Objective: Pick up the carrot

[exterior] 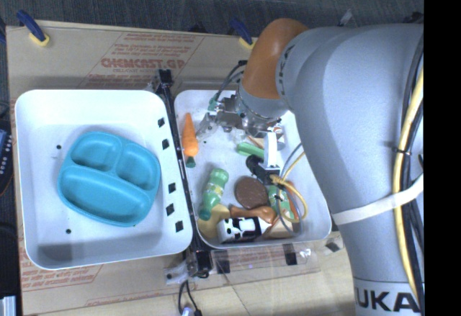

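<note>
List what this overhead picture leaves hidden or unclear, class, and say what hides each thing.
- Gripper: fingers too small and cluttered to read, beside the carrot.
- Right bin: its right part is covered by the arm.
- Toys at the near wall: piled together, shapes unclear.
- Arm base: cut off by the bottom edge.

1. Your grey KUKA arm [360, 127] reaches in from the right, filling that side.
2. Its orange band [268, 55] sits above the wrist.
3. The two-finger gripper [216, 118] points left.
</note>
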Tool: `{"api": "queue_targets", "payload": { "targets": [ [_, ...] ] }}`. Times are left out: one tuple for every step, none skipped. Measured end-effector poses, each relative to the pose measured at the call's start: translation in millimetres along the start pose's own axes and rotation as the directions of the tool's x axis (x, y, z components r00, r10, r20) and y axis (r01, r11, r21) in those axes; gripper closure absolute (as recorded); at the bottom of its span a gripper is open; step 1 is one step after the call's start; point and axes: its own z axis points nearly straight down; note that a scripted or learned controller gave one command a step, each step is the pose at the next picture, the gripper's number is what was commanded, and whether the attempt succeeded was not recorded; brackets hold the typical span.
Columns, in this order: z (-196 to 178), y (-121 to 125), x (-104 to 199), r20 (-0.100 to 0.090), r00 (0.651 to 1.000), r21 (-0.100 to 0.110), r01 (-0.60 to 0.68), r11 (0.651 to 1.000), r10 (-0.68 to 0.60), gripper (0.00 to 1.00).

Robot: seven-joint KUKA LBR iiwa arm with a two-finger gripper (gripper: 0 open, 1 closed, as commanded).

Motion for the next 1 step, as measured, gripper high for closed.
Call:
{"api": "queue_targets", "payload": {
  "targets": [
    [0.7,17.3,4.9,-0.004,0.992,-0.002,-0.125,0.992,0.125,0.00]
  ]
}}
